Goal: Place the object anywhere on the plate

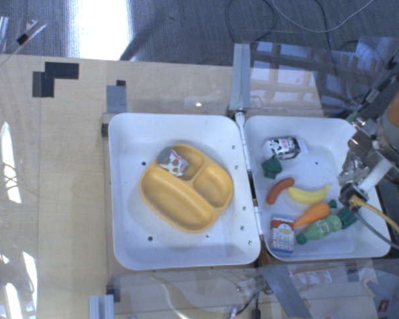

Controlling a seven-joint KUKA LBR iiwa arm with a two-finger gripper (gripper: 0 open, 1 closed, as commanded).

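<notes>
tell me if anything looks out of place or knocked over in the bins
Mostly no. In the right bin the green bottle and the small can lie on their sides rather than standing. A small carton already sits in a top compartment of the yellow plate in the left bin.

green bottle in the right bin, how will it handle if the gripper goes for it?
The green bottle lies on its side, so a nudge would probably roll it. It looks like smooth plastic, likely slippery between fingers. The carrot lies tight alongside it, so a grasp may well catch or shove that too.
</notes>
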